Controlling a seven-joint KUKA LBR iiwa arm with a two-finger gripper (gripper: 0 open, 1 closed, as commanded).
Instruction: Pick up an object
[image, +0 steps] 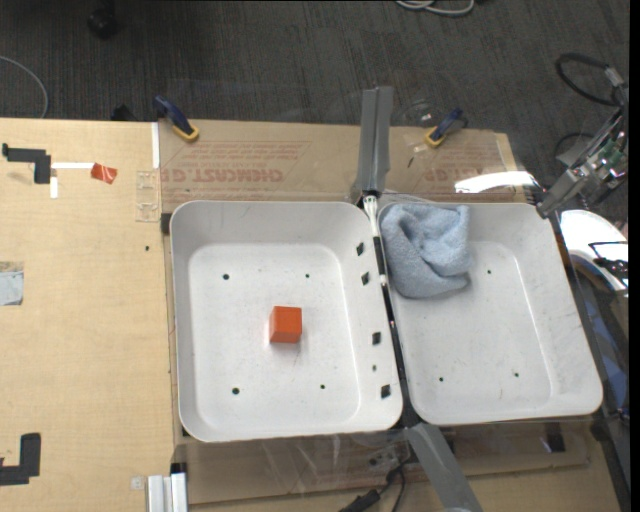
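Plainly, the orange block (286, 325) lay alone mid-floor in the left bin (200, 400), easy to reach from above, while the grey cloth (428, 250) sat bunched against the right bin's (560, 390) near wall.

The arm (600, 165) is cut off by the frame's right edge, above and to the right of the right bin (540, 390); what shows of it is a blurred tangle of metal and wire, and its end is too unclear to make out. The grey cloth (428, 248), bunched in that bin's upper left corner, hides the floor and wall beneath it, and its folds conceal its underside.
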